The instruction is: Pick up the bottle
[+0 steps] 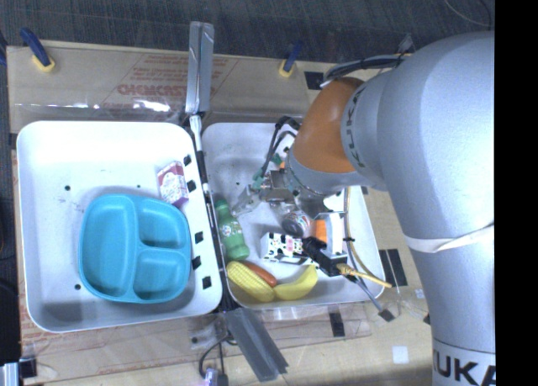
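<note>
Camera view: green bottle (229,229) lies beside the bin wall (204,208). I cannot tell the jaws' state; they might bump that wall.

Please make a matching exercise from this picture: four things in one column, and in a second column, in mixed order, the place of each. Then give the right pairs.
Things:
1. blue divided plate
2. green bottle
3. banana
4. small red packet

Places:
A. right bin, along its left wall
B. left bin, upper right, beside the plate
C. right bin, at its near edge
D. left bin, in the middle

Pairs: 1-D, 2-A, 3-C, 4-B
</note>
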### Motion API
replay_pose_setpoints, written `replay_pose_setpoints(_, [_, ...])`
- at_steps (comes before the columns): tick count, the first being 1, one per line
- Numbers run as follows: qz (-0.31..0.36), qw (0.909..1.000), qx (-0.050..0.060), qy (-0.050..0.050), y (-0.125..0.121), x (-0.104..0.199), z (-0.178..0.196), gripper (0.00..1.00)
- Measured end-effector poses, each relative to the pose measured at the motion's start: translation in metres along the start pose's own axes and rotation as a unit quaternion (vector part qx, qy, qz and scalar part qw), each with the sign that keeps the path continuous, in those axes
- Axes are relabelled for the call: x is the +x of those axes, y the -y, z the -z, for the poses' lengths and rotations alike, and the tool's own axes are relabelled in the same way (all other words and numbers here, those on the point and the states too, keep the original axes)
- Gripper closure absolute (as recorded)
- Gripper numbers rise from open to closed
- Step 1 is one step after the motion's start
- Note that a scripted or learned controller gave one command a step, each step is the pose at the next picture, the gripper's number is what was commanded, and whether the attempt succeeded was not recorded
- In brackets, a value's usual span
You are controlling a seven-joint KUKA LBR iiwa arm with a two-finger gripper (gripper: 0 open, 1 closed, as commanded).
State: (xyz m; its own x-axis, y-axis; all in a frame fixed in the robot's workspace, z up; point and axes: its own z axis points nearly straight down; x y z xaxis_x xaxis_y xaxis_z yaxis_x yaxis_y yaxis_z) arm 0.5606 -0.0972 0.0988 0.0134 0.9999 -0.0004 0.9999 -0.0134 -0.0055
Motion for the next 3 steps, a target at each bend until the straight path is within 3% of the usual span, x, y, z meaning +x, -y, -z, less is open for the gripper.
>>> replay_pose_setpoints(1, [0.002, 1.0, 0.002, -0.001, 0.0, 0.001, 0.009, 1.0])
replay_pose_setpoints(2, [-0.13, 0.9915, 0.001, -0.001, 0.007, -0.019, -0.008, 1.0])
replay_pose_setpoints(3, [-0.185, 0.9827, -0.001, -0.001, 0.056, -0.007, 0.105, 1.0])
